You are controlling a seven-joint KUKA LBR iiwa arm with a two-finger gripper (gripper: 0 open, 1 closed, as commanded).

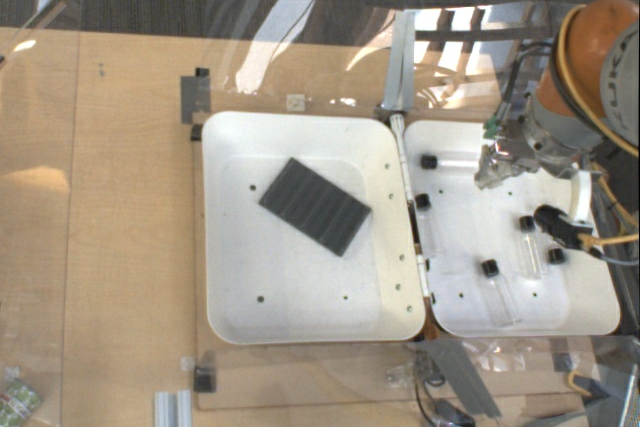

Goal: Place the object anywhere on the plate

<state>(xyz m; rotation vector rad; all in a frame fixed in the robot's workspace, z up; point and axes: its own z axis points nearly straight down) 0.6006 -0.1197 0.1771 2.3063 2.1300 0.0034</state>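
A dark grey plate (315, 206) lies in the left bin (230, 305), a flat rectangle with fine ridges running along its length. It sits turned at a slant, one corner toward the bin's far left and the opposite one toward the divider, a little above the bin's middle.

The right bin (600, 315) holds the small things. Clear vials with black caps lie scattered on its floor: one vial (527, 242) lies near the bin's right side, and a second vial (497, 290) lies toward the near edge, its cap end up-left. Their glass is hard to pick out against the white, so their exact outlines are uncertain. More black caps (428, 161) show near the bin's far left, by the divider, and at the right beside the first vial.

The arm (600, 65) reaches in from the right, its orange band above the wrist. The hand (492, 170) hangs over the far part of the right bin, above the vials and apart from them. Whether its fingers are spread or closed cannot be told from this angle, and nothing is seen between them.

Both bins rest side by side on the pale wooden table (100, 215).
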